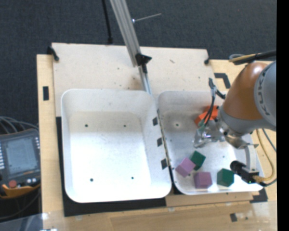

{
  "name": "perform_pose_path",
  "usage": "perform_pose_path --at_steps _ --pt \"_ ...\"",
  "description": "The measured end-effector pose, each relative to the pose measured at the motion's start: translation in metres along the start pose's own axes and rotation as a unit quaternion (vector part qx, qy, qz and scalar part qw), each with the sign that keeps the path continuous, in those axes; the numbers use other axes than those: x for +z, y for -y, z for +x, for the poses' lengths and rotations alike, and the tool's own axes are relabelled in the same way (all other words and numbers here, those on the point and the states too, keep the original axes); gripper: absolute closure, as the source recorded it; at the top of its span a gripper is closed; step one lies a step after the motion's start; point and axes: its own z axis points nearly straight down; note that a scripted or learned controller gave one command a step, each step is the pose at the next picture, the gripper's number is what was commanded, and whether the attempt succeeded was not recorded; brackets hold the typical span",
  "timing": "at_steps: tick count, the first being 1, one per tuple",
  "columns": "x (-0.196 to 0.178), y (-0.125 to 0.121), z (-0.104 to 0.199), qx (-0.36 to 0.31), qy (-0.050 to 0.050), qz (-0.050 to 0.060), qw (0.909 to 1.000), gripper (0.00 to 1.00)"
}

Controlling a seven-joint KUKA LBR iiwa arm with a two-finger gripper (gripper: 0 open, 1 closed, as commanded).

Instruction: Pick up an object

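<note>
Orange band and grey rounded casing mark the robot arm (248, 100), which reaches in from the right over the right-hand shallow white plastic bin (176, 109). Its metallic two-finger gripper (202, 137) hangs low inside that bin, but the view is too small and cluttered to tell whether the jaws stand apart or together, or whether anything sits between them. A small orange block (208, 115) lies just above the gripper, partly hidden by cables; contact cannot be judged.

Four more small blocks, apparently cube-shaped and matte, sit nearer the bin's front edge: a dark green cube (198, 159) touching a pale purple cube (186, 167), a second purple cube (202, 179) just below them, and a second green cube (225, 177) to its right. None of these touches the gripper.

The left-hand shallow white bin (111, 143) has a smooth, faintly speckled floor with rounded corners. Both bins rest on a pale wooden bench (125, 64).
</note>
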Motion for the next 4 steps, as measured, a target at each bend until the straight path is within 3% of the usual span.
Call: perform_pose_path --at_steps 2,4 --pt "-0.077 0.001 -0.009 -0.002 0.0 0.0 1.0 1.0" --pt "-0.064 -0.05 0.074 -0.003 0.0 0.001 1.0 1.0"
